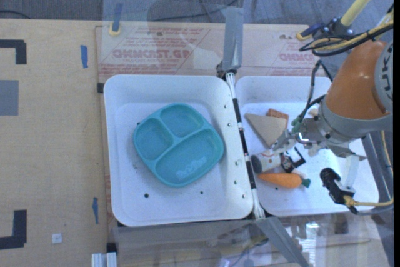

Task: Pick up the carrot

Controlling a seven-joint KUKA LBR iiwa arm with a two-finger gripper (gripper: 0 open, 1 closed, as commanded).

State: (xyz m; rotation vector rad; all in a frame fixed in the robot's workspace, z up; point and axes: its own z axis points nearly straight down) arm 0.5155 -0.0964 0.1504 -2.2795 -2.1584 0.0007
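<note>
Clutter is the main threat in the right bin (pixel 369 194), where the carrot (pixel 281 180) lies on its side at about six o'clock, orange body pointing toward nine and a small green tip toward three. Just above it, at roughly its eleven o'clock, sits a pale cylinder-like piece (pixel 265 163), and beyond that a tan wedge (pixel 265 127) with a small orange-brown bit (pixel 277 113) at its one o'clock.

Hovering at the carrot's twelve o'clock, the gripper (pixel 289 150) comes in from three o'clock under the grey and orange arm (pixel 353 90). Its tip is a dark tangle against the bin floor, so whether the fingers are spread or pressed together I cannot tell; nothing is visibly pinched between them.

Risks, as I judge them: the tool looks to be nearer the pale piece than the carrot, so a straight descent may seize or knock the wrong item. A round carrot may also roll away toward the bin's near wall if one finger lands first. The teal divided plate (pixel 178 144) in the left bin (pixel 125 97) lies well apart, no concern.
</note>
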